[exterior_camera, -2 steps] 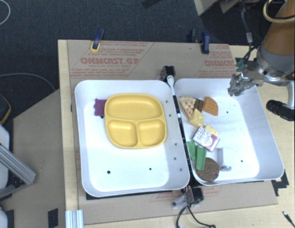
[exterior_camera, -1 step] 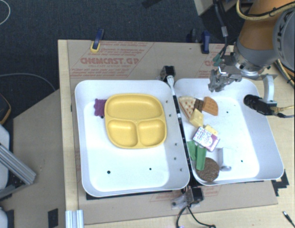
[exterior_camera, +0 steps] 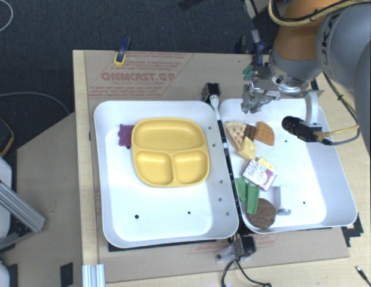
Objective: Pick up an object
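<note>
- Reaching in from the right, the grey arm with its orange band is hanging over the far edge of the right bin, so you are looking at a pick that is not yet made.
- Carrying both bins, the counter is showing a brown board with red lettering at its far side, and dark carpet is lying beyond it with loose cables trailing across.
- Sitting on the left, the left bin is holding a yellow divided tray, with a purple item peeking out just beside the tray's left edge.
- Hovering above the right bin's far left corner, the claw is pointing down, and you cannot tell from here whether it is apart or together; nothing is showing between its tips.
- Waiting near the right bin's left wall, the candidates are lying in a loose column: a pizza slice, a tan bread-like piece, a yellow wedge, a small printed packet, a green piece and a brown disc.
- Judging by this, the pizza slice is lying nearest below the claw, so the descent, the grip and the lift are all remaining for you.
</note>
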`<state>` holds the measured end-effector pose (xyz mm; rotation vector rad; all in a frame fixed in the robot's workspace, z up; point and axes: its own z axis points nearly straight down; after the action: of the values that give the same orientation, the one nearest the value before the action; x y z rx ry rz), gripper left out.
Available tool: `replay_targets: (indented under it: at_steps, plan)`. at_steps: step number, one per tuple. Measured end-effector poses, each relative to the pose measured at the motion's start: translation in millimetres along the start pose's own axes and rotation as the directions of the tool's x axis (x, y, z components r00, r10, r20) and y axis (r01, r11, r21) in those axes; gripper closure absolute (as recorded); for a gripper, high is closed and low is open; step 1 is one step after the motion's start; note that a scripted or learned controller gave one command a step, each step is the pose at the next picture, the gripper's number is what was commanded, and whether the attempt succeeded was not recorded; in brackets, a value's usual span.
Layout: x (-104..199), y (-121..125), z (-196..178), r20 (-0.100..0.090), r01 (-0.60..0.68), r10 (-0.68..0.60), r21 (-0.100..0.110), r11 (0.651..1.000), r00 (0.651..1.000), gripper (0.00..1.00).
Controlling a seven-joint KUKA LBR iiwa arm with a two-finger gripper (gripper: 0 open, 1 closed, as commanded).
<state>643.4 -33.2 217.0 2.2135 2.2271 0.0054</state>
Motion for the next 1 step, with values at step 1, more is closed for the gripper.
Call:
replay_targets:
  at_steps: [1]
  plan:
    - [6.9, -4.3, -2.8, 0.001, -0.004, 0.004, 0.004, 1.000, 1.000, 1.00]
